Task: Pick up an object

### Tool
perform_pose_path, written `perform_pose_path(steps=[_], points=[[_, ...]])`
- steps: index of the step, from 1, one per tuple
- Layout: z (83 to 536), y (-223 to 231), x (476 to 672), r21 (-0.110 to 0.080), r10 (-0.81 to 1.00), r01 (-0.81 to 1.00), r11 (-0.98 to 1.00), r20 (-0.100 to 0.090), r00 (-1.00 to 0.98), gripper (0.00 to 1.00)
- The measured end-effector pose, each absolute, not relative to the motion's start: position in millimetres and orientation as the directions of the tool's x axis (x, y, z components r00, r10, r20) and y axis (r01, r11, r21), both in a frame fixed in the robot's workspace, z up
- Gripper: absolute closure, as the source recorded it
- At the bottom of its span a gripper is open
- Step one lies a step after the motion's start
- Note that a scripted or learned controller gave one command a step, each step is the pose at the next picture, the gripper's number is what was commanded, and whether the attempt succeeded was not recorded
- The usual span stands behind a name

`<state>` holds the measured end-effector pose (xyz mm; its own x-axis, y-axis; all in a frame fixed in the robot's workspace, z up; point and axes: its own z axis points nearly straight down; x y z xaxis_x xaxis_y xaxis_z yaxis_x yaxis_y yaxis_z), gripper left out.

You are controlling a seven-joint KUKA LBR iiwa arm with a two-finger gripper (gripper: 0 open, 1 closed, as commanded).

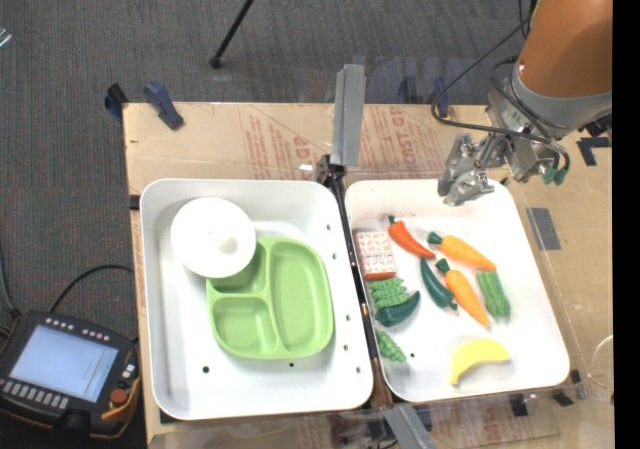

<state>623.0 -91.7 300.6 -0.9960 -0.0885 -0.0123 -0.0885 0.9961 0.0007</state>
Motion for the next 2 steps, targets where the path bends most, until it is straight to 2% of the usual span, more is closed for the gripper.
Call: perform_pose_path(steps=[1,2], points=[[322.1,-21.3,645.2,0.002,0.002,0.002,1.000,-0.004,-1.000,1.00],[323.2,-54.6,622.0,0.000,-0.131,-0.131,0.991,-0.003,-0.991,1.00]])
